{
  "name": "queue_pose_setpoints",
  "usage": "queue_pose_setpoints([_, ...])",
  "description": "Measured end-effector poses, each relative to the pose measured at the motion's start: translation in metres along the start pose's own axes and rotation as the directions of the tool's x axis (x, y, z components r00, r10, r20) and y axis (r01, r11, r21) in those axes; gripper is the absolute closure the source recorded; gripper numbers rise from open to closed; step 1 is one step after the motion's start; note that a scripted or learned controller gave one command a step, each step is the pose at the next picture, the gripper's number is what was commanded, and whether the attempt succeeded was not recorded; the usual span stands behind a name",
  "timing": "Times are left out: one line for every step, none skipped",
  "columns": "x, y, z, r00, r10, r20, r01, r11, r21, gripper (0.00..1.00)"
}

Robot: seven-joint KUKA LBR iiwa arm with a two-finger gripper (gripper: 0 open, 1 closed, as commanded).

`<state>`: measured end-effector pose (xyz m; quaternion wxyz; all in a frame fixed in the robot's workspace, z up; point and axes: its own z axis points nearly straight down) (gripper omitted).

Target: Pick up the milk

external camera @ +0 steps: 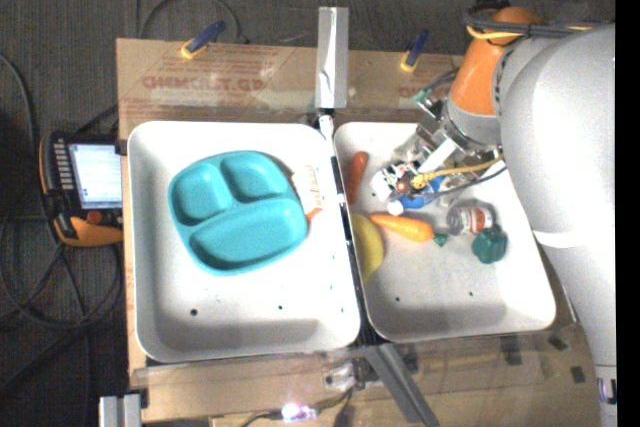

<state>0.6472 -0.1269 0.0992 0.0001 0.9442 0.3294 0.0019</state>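
Milk: small white carton with orange print, in left bin, leaning against right edge of teal divided plate, near wall between bins. Likely light, thin-walled, crushable, smooth-sided; best gripped across flat faces, moderate squeeze. Gripper low in right bin among carrot and toys; jaws' spread unreadable.

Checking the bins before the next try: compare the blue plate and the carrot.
The blue plate lies in the left bin; the carrot lies in the right bin. The plate is broad, flat and split into compartments; the carrot is slim and tapered. The plate is turquoise, the carrot orange. Both rest on a bin floor.
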Motion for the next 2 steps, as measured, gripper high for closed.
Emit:
queue_pose_setpoints([0.046, -0.042, -0.083, 0.999, -0.036, 0.006, 0.036, 0.999, 0.004, 0.00])
queue_pose_setpoints([0.032, -0.017, -0.023, 0.999, -0.034, 0.004, 0.034, 0.999, 0.002, 0.00])
